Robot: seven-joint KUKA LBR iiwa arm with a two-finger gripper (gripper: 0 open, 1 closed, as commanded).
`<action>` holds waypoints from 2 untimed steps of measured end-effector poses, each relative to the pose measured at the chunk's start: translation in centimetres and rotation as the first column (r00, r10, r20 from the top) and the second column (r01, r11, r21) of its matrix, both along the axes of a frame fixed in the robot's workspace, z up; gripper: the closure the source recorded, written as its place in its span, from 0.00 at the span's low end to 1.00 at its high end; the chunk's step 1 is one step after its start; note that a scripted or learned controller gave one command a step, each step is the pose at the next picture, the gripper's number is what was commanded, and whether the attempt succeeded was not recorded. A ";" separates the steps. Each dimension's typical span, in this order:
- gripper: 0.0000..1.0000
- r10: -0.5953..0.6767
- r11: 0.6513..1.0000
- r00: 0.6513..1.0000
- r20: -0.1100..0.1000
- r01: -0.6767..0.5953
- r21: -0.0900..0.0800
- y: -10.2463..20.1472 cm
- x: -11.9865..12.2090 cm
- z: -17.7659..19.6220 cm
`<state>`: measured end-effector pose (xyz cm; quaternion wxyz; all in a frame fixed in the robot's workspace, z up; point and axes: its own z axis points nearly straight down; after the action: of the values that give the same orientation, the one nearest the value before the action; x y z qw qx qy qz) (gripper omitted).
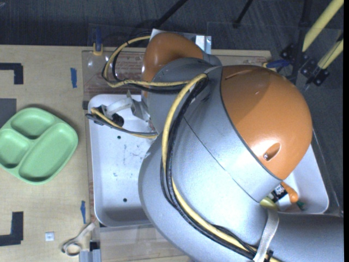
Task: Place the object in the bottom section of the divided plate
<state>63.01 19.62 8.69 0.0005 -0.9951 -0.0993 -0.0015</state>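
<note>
- Reaching in from the right, the grey-and-orange arm (pixel 251 124) sprawls over both bins on the bench (pixel 49 64), and its bulk hides much of what they carry.
- The gripper (pixel 136 108) sits low at the top-left corner of the left bin (pixel 117 171), tucked in behind the wrist. From this angle it cannot be told whether it is wide, narrow or carrying anything.
- The green plate (pixel 37 144) lies flat on the bench near its left edge, just outside the left bin's left wall. It was probably set there so that a delivery means a clear trip out of the bins.
- Its bottom section (pixel 48 153) is the largest of the three and the part closest to the left bin. Nothing lies in it, so the placing looks not yet done.
- Small things huddle in the bottom-right corner of the right bin (pixel 322 192), poking out from under the arm. Among them are an orange piece (pixel 293 195) and, just beside it, a yellow-green piece (pixel 267 203).
- Which of these, if any, is the object meant for the plate is not clear.
- The gripper is well apart from those pieces and from the plate. The arm seems to be at the picking end of the job, working the left bin's corner rather than carrying anything over.
- The likeliest snag is the corner itself, where the bin walls leave a gripper little room to close around anything.
</note>
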 end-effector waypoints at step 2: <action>1.00 0.318 0.948 0.948 -0.003 -0.318 -0.004 2.8 1.7 0.0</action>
<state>64.72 22.46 8.71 -0.0014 -0.9661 -0.2582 -0.0001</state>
